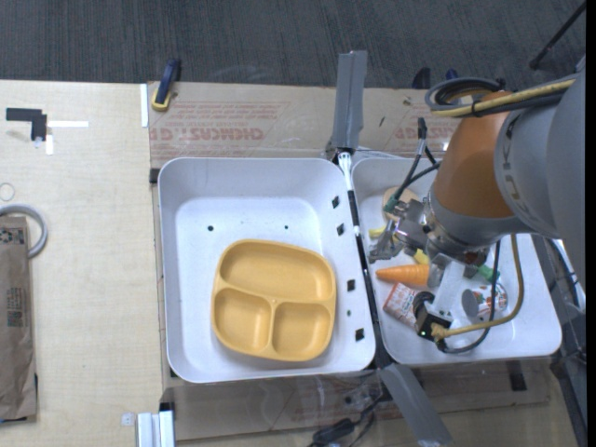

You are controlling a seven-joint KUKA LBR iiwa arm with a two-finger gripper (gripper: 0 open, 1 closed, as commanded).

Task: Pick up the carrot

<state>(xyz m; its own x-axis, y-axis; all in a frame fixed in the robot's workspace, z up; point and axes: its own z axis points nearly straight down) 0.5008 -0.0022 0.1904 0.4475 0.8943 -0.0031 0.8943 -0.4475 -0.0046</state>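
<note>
1. The arm, grey with a broad orange band, reaches in from the right and covers much of the right bin. Its bulk hides the bin's far and middle parts.
2. The gripper hangs low over the right bin's left side, just above the carrot. Whether it is released or clenched cannot be told, since the wrist and cables crowd it.
3. The carrot lies on the right bin's floor near the wall between the two bins. It is a smooth orange cone, its point towards the left bin, its thick end under the wrist.
4. Just beside the carrot, nearer the camera, lies a small red-and-white packet, flat and printed.
5. A black cable loops over the bin floor near the packet; a small green piece and a round pale item lie to the carrot's right, too small to tell apart clearly.
6. The left bin is shallow, white and smooth with rounded corners. It holds a yellow plate, matt and rounded, split into three compartments.
7. Both bins rest on a cardboard sheet with red print. To the left, on the pale wooden bench, lies a brown paper bag.
</note>
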